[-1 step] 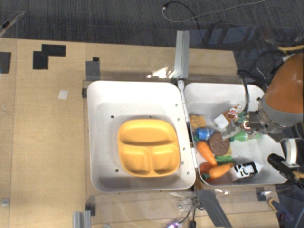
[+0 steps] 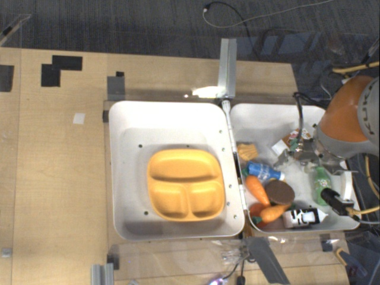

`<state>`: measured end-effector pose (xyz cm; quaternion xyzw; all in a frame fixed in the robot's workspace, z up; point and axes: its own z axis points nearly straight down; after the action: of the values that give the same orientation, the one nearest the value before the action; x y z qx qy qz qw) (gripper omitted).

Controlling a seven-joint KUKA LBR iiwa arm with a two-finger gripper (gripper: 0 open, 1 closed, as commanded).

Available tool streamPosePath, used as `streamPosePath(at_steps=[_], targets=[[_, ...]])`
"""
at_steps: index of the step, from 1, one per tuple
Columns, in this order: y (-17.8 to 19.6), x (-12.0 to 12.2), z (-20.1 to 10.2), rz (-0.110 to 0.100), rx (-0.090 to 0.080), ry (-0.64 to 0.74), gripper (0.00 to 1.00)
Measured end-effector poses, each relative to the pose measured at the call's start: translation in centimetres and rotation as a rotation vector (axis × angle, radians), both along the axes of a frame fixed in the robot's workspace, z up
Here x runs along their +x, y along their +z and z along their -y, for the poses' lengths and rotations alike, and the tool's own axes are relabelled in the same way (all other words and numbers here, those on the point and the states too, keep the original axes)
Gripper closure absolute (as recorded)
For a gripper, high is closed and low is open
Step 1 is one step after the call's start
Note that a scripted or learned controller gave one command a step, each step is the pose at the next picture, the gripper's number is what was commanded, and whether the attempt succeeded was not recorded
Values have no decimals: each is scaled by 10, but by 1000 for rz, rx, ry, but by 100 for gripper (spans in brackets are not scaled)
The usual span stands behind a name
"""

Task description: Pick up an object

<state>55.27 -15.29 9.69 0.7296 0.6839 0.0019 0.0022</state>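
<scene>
Two white bins side by side on tabletop [image 2: 53, 177]. Left bin [image 2: 127, 159] holds yellow divided tray [image 2: 186, 183]. Right bin [image 2: 261, 120] holds clutter: two carrots [image 2: 257, 189], blue bottle [image 2: 264, 171], brown disc [image 2: 279, 192], green bottle [image 2: 322, 183]. End effector [image 2: 303, 150] low over right bin's far side; grip state cannot be made out.

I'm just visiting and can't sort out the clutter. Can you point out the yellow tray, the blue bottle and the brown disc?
yellow tray [image 2: 186, 181]: camera view, on the ridge between its compartments.
blue bottle [image 2: 263, 171]: camera view, middle of its body.
brown disc [image 2: 279, 192]: camera view, centre of its top face.
</scene>
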Motion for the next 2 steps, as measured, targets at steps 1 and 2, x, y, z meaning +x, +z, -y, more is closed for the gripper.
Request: streamPosePath(at_steps=[1, 2], targets=[[86, 61, 34, 2, -4, 303, 0], [26, 88, 50, 25, -17, 518, 0]])
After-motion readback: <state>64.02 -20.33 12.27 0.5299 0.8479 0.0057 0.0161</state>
